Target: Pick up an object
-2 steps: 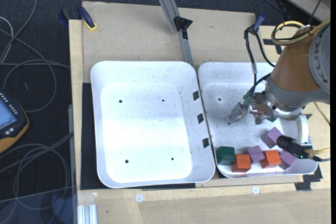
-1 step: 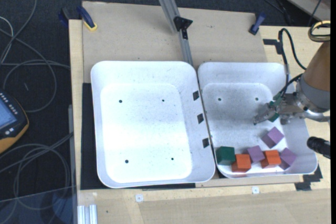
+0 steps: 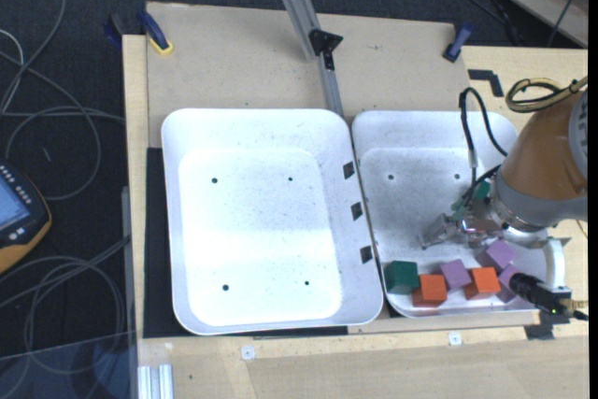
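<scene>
Hand (image 3: 439,235) low in right bin (image 3: 411,145), finger state unclear, above green block (image 3: 403,275), orange blocks (image 3: 431,289), purple blocks (image 3: 455,273).

Robotics lab: clamped bench (image 3: 243,51), floor cables (image 3: 56,107), white bins (image 3: 187,131).

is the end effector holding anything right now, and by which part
Nothing is held. The end effector hangs open over bare floor of the right bin, apart from the blocks along the near edge, such as the green block.
</scene>
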`<state>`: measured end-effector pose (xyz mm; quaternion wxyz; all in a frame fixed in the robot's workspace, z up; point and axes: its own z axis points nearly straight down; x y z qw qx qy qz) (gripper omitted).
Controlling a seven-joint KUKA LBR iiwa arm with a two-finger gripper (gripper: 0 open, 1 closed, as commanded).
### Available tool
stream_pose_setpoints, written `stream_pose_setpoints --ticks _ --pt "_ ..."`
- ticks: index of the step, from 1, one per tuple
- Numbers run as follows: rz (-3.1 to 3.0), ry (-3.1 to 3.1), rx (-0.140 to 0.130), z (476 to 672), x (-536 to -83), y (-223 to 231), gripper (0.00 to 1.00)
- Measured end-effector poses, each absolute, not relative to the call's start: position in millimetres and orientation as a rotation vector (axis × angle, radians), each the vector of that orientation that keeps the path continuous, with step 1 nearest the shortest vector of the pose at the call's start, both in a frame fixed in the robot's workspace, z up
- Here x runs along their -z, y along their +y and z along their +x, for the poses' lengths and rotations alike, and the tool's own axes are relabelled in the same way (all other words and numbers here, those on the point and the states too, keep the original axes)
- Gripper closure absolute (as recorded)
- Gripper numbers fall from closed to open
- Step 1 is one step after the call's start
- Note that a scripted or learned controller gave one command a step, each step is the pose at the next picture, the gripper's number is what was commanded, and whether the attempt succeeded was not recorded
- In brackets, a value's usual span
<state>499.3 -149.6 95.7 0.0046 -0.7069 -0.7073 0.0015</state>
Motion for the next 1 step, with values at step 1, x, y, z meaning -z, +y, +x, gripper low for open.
stream_pose_setpoints --ticks 1 --pt "-2.214 -2.222 0.001 500.2 -99.4 -115.8 0.00"
